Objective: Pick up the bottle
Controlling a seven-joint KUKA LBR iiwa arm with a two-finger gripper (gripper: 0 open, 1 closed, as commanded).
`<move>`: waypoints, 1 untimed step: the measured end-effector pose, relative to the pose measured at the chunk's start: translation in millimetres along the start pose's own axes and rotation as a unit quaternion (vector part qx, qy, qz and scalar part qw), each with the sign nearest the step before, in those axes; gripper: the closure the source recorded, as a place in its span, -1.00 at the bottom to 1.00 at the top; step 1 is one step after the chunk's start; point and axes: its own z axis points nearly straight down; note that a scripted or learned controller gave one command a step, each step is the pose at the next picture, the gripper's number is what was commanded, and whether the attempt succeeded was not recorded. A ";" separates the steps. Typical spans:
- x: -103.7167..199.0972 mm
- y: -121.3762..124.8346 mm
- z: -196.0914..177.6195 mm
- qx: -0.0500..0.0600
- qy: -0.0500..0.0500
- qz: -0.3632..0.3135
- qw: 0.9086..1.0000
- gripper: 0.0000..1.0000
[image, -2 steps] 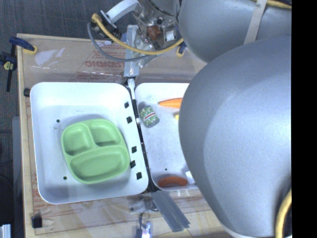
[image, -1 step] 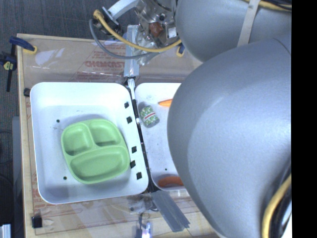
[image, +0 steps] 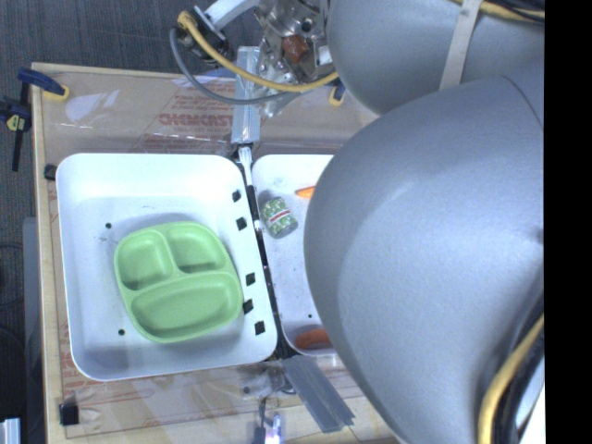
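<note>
A small rounded object with a green, white and red pattern [image: 277,217] lies in the right bin [image: 287,276] near its far left corner; it may be the bottle, but I cannot tell for sure. The gripper [image: 244,135] hangs from the wrist at the top of the view, over the far rim where the two bins meet. It is beyond the patterned object and apart from it. Nothing shows in the gripper. The big grey arm body hides most of the right bin.
A green divided plate [image: 176,280] lies in the left bin [image: 83,202]. An orange piece [image: 304,192] and a red-orange piece [image: 314,339] peek out beside the arm in the right bin. Yellow cables loop by the wrist [image: 222,58]. Black clips line the divider [image: 252,276].
</note>
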 end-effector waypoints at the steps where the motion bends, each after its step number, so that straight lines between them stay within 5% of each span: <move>1: 3.1 -21.7 -5.3 0.000 0.003 0.081 0.997 1.00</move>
